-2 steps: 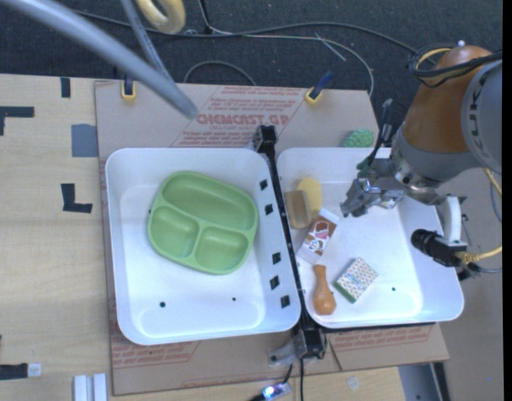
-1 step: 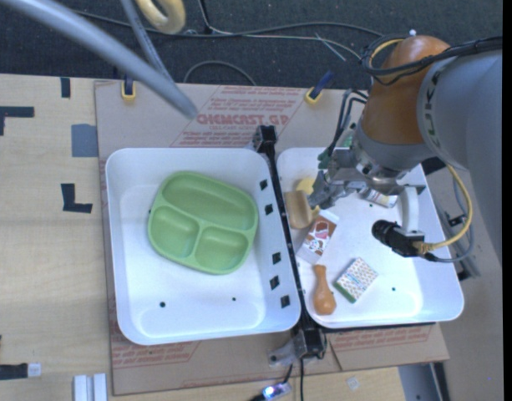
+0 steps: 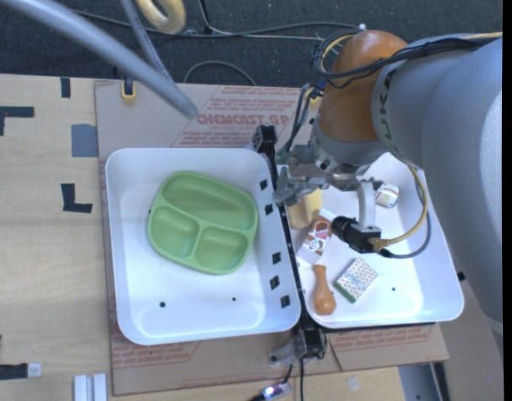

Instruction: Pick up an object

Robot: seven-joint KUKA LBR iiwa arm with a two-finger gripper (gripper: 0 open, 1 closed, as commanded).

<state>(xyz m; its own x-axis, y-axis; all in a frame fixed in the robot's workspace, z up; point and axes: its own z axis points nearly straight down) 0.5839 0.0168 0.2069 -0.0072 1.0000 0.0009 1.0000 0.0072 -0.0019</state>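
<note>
Because the arm [image 3: 443, 132], with its orange band [image 3: 360, 78], hangs over the bin beside the green plate [image 3: 204, 221], much of that right bin [image 3: 410, 303] is hidden from me. The gripper [image 3: 296, 189] sits just off the plate's edge, over the seam where the two bins meet. I cannot tell whether the claw is open or closed, as the wrist hardware covers it.

A tan block [image 3: 302, 213] pokes out beneath it, across the seam from the plate. Its upper end is hidden, so I cannot say whether gripper and block touch. A small white piece [image 3: 387, 195], farthest from the plate, is too small to make out.

The block lies tight against the bin wall on the plate's side, with little room there. A red-and-white carton [image 3: 319, 239] lies just beyond it, close to an orange-brown piece [image 3: 322, 289]. A green-and-white packet [image 3: 356, 279] lies a step farther from the plate. Past the packet, the bin floor is bare out to its rounded rim.

The plate is smooth green plastic with rounded corners and three compartments, and it lies slightly askew in the left bin [image 3: 189, 312]. Both bins are shallow and glossy white. The orange-brown piece has a bulbous end and a thin neck, while the packet is flat and rectangular.
</note>
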